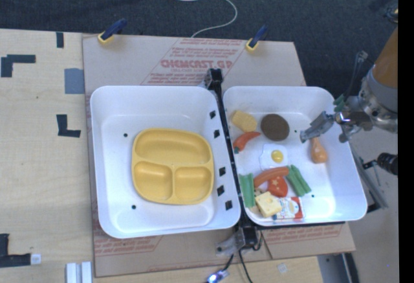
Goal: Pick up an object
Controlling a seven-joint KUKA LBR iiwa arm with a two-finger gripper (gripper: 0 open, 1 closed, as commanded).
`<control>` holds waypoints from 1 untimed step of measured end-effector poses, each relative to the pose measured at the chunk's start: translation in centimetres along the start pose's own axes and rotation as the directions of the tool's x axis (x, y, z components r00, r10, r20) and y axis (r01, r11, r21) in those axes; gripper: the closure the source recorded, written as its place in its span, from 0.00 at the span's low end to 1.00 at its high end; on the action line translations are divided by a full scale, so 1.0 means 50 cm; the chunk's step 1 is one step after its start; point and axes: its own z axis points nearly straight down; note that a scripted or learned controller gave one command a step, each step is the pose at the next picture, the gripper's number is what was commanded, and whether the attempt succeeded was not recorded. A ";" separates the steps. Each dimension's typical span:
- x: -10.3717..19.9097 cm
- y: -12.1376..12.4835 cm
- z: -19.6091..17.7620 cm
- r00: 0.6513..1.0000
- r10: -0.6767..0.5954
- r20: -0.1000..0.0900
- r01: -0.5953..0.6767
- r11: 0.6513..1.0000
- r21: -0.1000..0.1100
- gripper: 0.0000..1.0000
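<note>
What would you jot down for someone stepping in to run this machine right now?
Tool: hangs over the right bin's far right side; open, nothing between its fingers.
Things: toy food lies in the right bin. An orange piece sits just below the tool, a brown disc to its left, a fried egg mid-bin. A yellow divided plate sits in the left bin.
Done: nothing lifted.
Left: grasp and lift one item.

Robotics lab: two white bins (103, 165) clamped on cardboard sheet (187, 65) w/ blue-yellow clamps (111, 30), black tape marks (65, 126) left of bins, cable (200, 0) on carpet.
</note>
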 end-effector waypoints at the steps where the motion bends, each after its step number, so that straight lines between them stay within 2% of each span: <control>1: 0.001 0.004 -0.013 1.000 -0.004 0.003 0.004 1.000 -0.012 0.00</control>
